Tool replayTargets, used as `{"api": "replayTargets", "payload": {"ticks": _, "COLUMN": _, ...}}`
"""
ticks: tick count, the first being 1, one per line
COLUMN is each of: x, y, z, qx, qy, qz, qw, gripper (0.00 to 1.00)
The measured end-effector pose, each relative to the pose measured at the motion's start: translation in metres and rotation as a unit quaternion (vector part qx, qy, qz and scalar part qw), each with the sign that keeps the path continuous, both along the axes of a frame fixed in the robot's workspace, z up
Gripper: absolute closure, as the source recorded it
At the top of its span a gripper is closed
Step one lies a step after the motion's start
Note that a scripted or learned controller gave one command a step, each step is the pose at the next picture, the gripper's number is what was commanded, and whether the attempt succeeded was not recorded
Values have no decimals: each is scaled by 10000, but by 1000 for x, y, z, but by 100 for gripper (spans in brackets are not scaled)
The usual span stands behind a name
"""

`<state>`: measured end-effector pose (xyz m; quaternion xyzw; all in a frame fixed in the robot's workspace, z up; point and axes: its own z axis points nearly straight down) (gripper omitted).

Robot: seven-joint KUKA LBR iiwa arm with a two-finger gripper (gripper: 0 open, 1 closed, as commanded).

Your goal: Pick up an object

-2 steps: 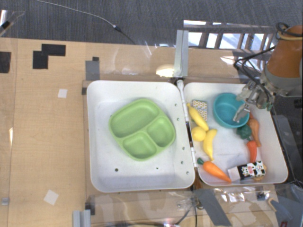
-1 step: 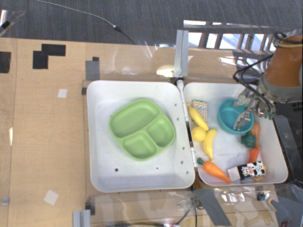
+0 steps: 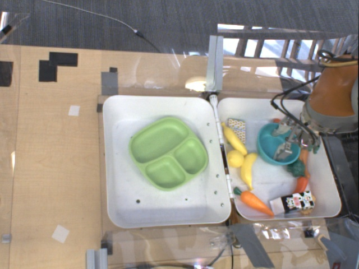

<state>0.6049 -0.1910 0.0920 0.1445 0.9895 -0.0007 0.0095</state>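
Gripper (image 3: 290,142) poised over teal bowl (image 3: 276,144) in right bin (image 3: 331,198); finger state indiscernible; nothing lifted yet, pick remains.

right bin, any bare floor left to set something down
Little: a bare strip between the bananas, carrot and teal bowl. The rest is crowded. The left bin has bare floor all around the green plate.

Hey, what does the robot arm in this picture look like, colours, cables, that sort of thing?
The arm enters from the right with a broad orange band above a grey wrist section. Black cables loop loosely off its left side. The gripper is small, made of thin silvery metal parts. No markings can be made out.
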Motion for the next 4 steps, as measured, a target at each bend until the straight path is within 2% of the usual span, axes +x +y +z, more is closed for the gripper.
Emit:
{"api": "replayTargets", "payload": {"ticks": 1, "x": 14, "y": 72, "z": 1, "qx": 20, "qy": -10, "qz": -264, "qw": 9996, "gripper": 0}}
{"api": "replayTargets", "payload": {"ticks": 2, "x": 25, "y": 93, "z": 1, "qx": -15, "qy": 21, "qz": -1189, "qw": 9929, "gripper": 0}}
{"api": "replayTargets", "payload": {"ticks": 3, "x": -7, "y": 93, "z": 3, "qx": -24, "qy": -60, "qz": -1163, "qw": 9932, "gripper": 0}}
{"api": "replayTargets", "payload": {"ticks": 4, "x": -49, "y": 104, "z": 3, "qx": 30, "qy": -49, "qz": -1694, "qw": 9855, "gripper": 0}}
